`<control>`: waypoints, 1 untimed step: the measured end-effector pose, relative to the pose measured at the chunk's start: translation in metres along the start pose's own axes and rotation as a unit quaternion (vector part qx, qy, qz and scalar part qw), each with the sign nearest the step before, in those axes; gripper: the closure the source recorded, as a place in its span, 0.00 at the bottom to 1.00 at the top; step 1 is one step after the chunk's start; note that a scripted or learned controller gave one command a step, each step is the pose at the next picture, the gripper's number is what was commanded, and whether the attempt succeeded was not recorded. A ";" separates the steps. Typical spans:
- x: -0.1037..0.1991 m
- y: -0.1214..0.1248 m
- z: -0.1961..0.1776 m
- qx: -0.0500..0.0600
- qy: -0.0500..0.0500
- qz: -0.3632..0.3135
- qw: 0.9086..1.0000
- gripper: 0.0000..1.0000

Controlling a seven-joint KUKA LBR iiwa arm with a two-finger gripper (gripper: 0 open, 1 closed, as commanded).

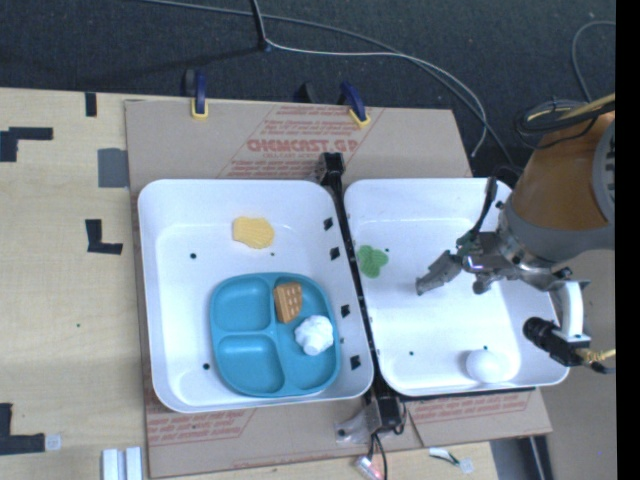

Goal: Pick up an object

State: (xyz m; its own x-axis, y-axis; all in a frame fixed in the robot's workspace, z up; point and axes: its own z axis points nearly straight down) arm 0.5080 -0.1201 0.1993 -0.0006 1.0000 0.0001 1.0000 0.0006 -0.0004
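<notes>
The tabletop (60, 298) carries a cardboard sheet (290, 138) with two shallow white bins side by side, and the arm (565, 193) comes in from the right over the right bin (420, 203). The left bin (165, 213) holds a blue divided plate (250, 353) bearing a small waffle-like brown piece (288, 301) and a white crumpled lump (314, 335), with a yellow blob (253, 232) lying apart toward the far side. In the right bin the gripper (455, 275) hangs above the floor with its jaws spread apart and nothing between them. The likeliest target, I'd judge, is the small green lump (372, 260) just left of it, near the bin's left wall; a white ball (490, 365) sits at the near right. The green piece looks light and soft, probably squashy, so a pinch across its middle from above should do, though it is close enough to the wall to crowd one finger.
</notes>
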 end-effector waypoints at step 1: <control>0.050 0.019 -0.087 -0.003 0.000 -0.002 1.000 0.00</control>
State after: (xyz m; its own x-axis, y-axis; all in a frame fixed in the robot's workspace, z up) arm 0.5272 -0.0696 0.2865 -0.0046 1.0000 0.0007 1.0000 0.0046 0.0063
